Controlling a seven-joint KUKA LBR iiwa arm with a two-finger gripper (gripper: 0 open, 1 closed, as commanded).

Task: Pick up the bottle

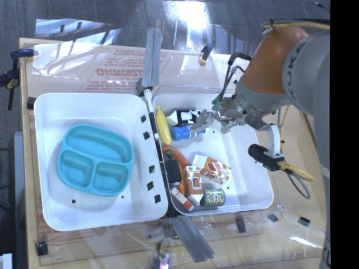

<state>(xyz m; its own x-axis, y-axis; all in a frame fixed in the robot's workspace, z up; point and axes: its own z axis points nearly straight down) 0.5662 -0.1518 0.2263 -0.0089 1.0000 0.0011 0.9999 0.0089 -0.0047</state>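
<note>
Camera view: bottle (181, 132) lies just left of gripper (208, 121); apart.

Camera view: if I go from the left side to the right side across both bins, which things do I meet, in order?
Blue divided tray in the left bin → yellow banana → blue bottle → green can → gripper over the right bin.
</note>
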